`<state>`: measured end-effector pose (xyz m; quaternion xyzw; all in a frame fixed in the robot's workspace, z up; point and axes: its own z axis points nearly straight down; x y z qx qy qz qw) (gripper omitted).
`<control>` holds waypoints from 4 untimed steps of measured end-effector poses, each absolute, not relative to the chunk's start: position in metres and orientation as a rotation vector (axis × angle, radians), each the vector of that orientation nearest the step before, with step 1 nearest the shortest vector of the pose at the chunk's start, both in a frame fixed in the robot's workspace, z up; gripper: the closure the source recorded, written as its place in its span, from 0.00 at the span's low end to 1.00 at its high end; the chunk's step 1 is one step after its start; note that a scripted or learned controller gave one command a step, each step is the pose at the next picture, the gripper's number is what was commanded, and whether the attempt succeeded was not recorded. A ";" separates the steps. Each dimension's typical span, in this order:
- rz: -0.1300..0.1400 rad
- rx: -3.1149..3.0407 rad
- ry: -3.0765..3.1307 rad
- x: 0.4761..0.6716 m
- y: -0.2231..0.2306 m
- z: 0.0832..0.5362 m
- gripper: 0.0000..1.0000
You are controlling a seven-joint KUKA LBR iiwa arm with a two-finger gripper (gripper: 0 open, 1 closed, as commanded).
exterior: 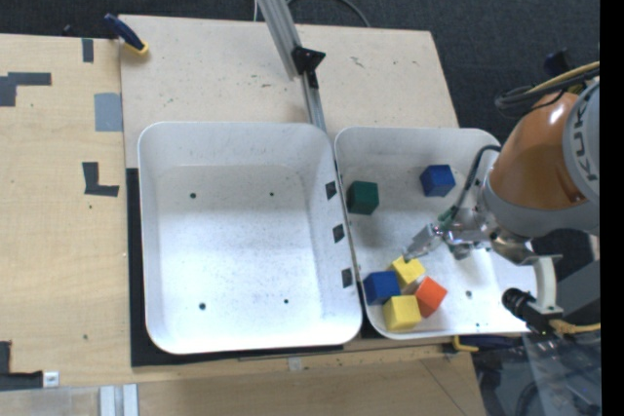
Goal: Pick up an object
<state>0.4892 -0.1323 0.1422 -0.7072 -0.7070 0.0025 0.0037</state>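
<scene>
Blocks sit in the right bin (458, 139), 6 in all; the left bin (156, 239) stands just beside it on the desk (214, 63), their rims touching. Going left to right: a dark green block (363, 197) lies alone near the dividing rim; a blue block (381, 286) touches a yellow block (402, 312) at the front edge; a smaller yellow block (409, 270) and an orange block (430, 293) crowd against them; a second blue block (438, 179) lies apart toward the back. The end effector (436, 235) hangs low just above the small yellow block; its metal tip is blurred and partly masked by the wrist, so its opening is hard to judge, and nothing shows clearly between its fingers. The arm (536, 170) is cut off at the right.
</scene>
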 end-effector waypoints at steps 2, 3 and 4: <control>0.001 -2.217 -2.220 0.489 -0.131 0.116 1.00; -0.002 -2.221 -2.224 0.492 -0.131 0.157 1.00; -0.005 -2.223 -2.227 0.498 -0.130 0.219 1.00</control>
